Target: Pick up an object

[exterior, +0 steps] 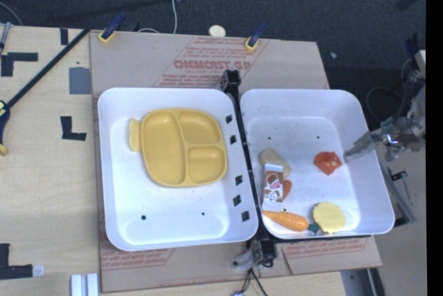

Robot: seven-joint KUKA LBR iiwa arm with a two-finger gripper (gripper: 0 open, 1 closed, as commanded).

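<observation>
The right bin (304,104) holds several small items. A red lumpy piece (327,162) lies towards its right side. A beige rounded piece (274,158) sits near the divider, with a small printed packet (275,189) just below it. An orange carrot (286,220) and a yellow round piece (329,216) lie along the front wall. My gripper (363,144) reaches in over the right rim of this bin, a little right of and above the red piece, and nothing is seen held in it.
The left bin (118,170) carries a yellow divided plate (183,147) in its upper half. Black clips (237,170) run along the seam between the bins. Brown cardboard (201,63) lies under both bins. Cables and fittings (405,128) stand off the right rim.
</observation>
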